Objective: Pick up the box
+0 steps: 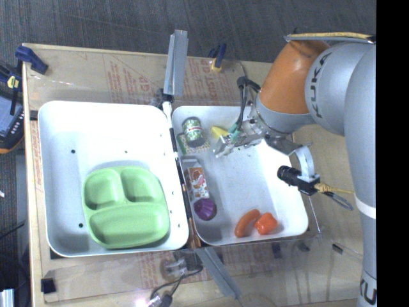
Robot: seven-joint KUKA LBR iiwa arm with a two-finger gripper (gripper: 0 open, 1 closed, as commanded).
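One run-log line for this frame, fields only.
gripper: upper right bin, beside can | box: flat by left wall, untouched | tray: left bin

My gripper [225, 147] hangs low in the right white bin [284, 226] beside a small green-labelled can [192, 132] and a yellow piece [220, 132], above the printed flat box [197, 183], purple round object [205, 208] and orange pieces [255, 222].

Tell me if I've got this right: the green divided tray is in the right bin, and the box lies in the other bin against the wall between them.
Not quite. The camera view shows the green divided tray in the left bin, not the right one. The box does lie in the other bin, the right bin, against the wall between them.
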